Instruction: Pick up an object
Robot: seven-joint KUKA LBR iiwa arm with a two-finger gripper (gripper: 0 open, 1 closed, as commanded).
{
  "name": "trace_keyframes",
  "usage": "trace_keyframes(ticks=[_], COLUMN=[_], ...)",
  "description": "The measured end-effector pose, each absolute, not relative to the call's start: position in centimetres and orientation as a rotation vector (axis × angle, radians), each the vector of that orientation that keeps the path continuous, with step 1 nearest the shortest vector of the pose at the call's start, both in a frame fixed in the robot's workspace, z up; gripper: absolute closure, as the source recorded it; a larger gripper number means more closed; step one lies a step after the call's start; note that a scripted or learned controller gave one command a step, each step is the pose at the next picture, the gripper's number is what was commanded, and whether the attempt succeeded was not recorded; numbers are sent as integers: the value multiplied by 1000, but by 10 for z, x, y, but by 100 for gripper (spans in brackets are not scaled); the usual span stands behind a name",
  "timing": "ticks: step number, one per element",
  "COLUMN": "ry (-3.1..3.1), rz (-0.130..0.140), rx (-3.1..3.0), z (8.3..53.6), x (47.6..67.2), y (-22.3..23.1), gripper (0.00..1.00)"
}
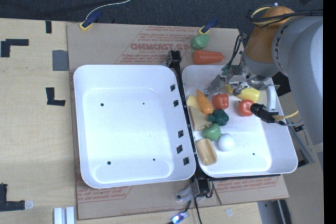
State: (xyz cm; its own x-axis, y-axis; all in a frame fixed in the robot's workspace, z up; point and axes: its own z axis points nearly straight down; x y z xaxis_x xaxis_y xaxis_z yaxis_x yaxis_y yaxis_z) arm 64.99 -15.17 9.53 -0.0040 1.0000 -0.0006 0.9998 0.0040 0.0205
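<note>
**Over the right bin, among the toy food**

My gripper (224,83) hangs over the far part of the right bin (273,157), my grey arm (302,55) and its orange band (265,34) reaching in behind it. I cannot tell how my gripper is set; the metal parts blur together from this height, and nothing shows plainly between them.

The things I could pick lie close around me. Just beside the gripper, toward the near rim, sits a red piece (221,100), and next to that, toward the bin divider, an orange carrot-shaped piece (205,102). A yellow piece (250,94) lies on my arm's side, with a second red piece (245,107) touching it from the near side. Further toward the near rim come a dark green piece (218,117), a lighter green piece (212,131), a white ball (226,142) and a tan bread-like piece (206,151), bunched together.

Beyond the gripper, outside the bin on the cardboard sheet (152,47), lie an orange-red carrot (208,57) and a green lump (200,41).

The left bin (84,113) sits across the divider, well apart from me.
</note>
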Motion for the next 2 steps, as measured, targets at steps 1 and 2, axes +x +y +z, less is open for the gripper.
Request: trace_keyframes(ticks=[1,2], ry=[2221,2221], rz=[-3,0], rx=[2222,2220], z=[85,95], x=[615,616], y=[-143,-142], gripper=[0,100])
